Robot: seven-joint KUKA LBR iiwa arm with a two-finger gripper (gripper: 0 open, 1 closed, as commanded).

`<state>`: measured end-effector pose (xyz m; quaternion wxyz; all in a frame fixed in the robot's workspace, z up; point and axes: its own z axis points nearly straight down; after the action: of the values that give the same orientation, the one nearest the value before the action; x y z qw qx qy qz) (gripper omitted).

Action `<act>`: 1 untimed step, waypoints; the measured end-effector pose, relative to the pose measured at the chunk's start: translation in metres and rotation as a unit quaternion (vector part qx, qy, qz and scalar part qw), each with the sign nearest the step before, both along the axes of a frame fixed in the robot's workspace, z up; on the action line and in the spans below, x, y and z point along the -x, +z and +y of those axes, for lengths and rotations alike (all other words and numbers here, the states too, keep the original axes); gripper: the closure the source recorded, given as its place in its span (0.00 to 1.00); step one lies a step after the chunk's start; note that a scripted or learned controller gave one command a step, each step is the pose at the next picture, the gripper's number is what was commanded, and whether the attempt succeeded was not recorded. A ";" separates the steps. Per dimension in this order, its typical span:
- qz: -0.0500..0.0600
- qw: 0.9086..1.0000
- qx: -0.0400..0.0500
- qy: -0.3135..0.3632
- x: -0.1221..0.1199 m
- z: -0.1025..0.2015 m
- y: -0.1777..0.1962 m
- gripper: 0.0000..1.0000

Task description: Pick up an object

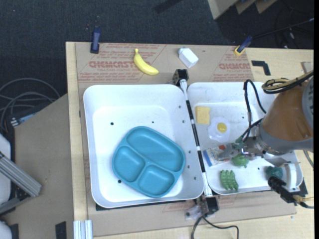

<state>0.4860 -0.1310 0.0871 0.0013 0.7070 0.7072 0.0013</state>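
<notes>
Down in the right-hand shallow white bin [259, 185], the two-finger gripper [241, 152] of the grey arm with the orange band [288, 118] sits low over a small round green object [240, 160], which lies directly under its tip, touching or very nearly so. Whether the tool has closed on that piece cannot be told from this slanted overhead angle.

Just beside the tool, toward the bench's front edge, rests a ribbed green plastic piece [229, 179]. A teal item [274, 173] lies on the arm's side, partly hidden by the wrist. Slightly beyond the tool sits a white disc with a yellow centre, like a toy fried egg [220, 129], and past it a flat pale yellow square [203, 115].

Well apart, across the divider, a blue three-compartment plastic tray [148, 160] occupies the left white bin [94, 133]. Farthest off, on the cardboard bench top, lie a yellow toy banana [144, 64] and a small white block [188, 57].

By appearances the grasp stage is in hand, the arm lowered onto its target. The next move calls for a firm closure on the round green piece, then a straight lift clear of the bin wall.
</notes>
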 end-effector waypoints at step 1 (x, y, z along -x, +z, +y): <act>-0.003 1.000 0.002 -0.001 -0.001 -0.001 0.011 1.00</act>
<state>0.4875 -0.1322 0.0983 0.0050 0.7078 0.7064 0.0023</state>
